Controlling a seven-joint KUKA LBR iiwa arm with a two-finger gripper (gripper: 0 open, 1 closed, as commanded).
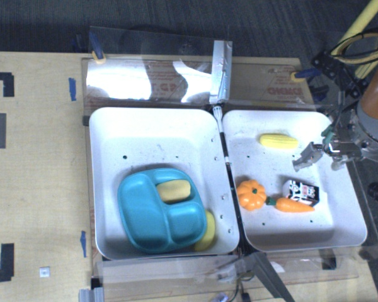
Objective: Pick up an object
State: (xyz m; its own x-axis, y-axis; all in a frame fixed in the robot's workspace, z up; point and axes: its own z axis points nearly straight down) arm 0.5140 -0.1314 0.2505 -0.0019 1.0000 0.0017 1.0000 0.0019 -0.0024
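Observation:
My gripper (321, 160) hangs over the right bin (346, 231), close to its right wall, and stands open with nothing between its fingers. Below it lies a small black-and-white toy (302, 192), with an orange carrot (294, 206) just under that. An orange pumpkin (251, 194) sits to the carrot's left. A yellow corn cob (278, 142) lies at the back of this bin, to the gripper's left.
The left bin (113, 131) holds a blue divided tray (152, 216) with a yellow piece (174, 190) in one compartment. Another yellow object (207, 230) pokes out at the tray's right edge. Cables and a yellow hose (359, 27) run at the back right.

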